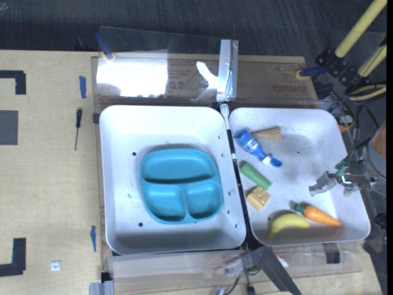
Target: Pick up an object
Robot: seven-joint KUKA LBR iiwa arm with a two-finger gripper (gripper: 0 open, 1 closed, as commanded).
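The end effector (334,183) hangs at the right bin's (319,118) right side with fingers spread and nothing between them, so a clean pick would likely mean lowering squarely over the carrot (320,214) just below it, clear of the banana (288,222) touching it.

We see a pale wooden bench (43,183) carrying two shallow white bins side by side: the left bin (113,177) mid-frame, the right bin (319,125) touching it. A clear plastic sheet (159,72) lies behind them, and black corner marks (15,82) sit at far left.
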